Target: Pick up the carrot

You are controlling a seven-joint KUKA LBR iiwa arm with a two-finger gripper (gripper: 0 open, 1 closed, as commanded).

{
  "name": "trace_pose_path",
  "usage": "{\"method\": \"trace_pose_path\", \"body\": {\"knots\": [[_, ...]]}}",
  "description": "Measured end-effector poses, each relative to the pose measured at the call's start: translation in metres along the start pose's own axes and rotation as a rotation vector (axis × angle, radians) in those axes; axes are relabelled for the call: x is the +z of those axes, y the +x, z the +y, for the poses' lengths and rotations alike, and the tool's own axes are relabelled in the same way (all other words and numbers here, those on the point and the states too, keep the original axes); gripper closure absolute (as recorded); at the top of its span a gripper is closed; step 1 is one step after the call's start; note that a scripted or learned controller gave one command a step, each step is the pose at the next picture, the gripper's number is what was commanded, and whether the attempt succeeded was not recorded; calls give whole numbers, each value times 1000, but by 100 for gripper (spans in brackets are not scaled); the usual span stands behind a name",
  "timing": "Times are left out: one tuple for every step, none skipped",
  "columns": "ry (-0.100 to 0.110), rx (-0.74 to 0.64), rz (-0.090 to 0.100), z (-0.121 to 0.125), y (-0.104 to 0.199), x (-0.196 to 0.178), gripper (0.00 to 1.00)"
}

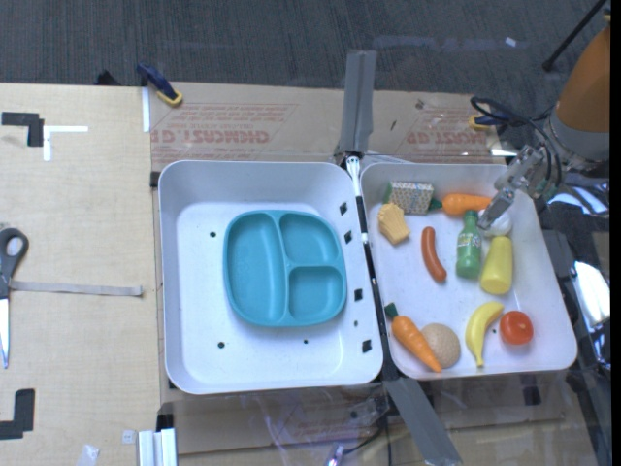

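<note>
A light wooden desk point(78, 250) is seen from above, with dark carpet point(243, 17) beyond its far edge and cardboard point(252, 124) laid under two shallow white bins. Scissors point(8, 280) lie at the desk's left edge.

The left bin point(184, 357) holds one thing — a teal divided plate point(286, 268) at its centre, with bare white floor all round it.

The right bin point(543, 357) is crowded. The carrot point(415, 344) lies at its near left, touching a tan ball point(440, 341). A banana point(481, 328) and a tomato point(516, 327) sit to the right. Farther back are a sausage point(433, 254), a green bottle point(469, 250), a yellow fruit point(497, 265), cheese point(392, 224), a sponge point(411, 197) and a second orange piece point(466, 202).

The gripper point(497, 216) hangs over the far right — just above the bottle, well apart from the carrot. Whether its fingers are apart or together cannot be told.
</note>
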State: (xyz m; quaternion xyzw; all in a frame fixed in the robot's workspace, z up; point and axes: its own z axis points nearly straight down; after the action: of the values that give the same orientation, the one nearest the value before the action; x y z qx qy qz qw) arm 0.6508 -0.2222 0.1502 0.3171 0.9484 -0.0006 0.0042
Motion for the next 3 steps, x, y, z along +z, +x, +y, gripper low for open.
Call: {"method": "trace_pose_path", "body": {"knots": [[0,21,1,1,-1,-6,0],[0,12,2,2,-1,-5,0],[1,-18,3,5,4,-12,0]]}}
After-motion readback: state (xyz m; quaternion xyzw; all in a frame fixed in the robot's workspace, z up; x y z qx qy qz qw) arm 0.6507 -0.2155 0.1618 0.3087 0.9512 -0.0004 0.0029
